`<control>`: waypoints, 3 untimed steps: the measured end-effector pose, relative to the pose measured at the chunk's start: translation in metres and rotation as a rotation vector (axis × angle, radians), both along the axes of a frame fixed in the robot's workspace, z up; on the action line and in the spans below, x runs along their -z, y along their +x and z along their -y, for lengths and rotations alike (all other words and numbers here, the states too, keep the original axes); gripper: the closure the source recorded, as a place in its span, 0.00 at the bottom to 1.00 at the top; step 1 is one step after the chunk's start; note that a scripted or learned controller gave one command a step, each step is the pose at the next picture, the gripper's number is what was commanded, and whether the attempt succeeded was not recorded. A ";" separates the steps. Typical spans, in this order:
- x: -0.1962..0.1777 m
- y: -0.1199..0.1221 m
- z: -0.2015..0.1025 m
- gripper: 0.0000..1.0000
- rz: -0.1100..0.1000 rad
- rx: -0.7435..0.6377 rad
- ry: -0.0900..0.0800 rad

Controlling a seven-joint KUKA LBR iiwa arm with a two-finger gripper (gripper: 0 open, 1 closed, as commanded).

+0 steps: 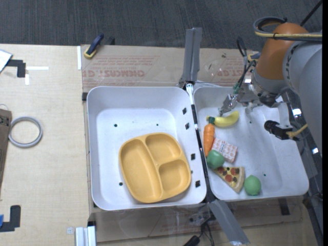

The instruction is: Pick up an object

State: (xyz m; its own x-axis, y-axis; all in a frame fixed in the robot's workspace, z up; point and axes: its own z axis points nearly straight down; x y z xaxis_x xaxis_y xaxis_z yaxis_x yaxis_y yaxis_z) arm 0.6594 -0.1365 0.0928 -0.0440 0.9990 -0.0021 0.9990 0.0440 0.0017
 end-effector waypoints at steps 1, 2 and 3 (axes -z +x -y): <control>0.000 0.000 0.000 0.00 0.000 0.000 0.000; 0.000 0.000 0.000 0.00 0.000 0.000 0.000; 0.000 -0.007 0.027 0.00 -0.001 -0.229 0.001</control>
State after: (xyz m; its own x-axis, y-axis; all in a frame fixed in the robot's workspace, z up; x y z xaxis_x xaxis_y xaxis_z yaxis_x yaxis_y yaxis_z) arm 0.6528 -0.1632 0.0927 -0.2698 0.9629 -0.0011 0.9629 0.2698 0.0007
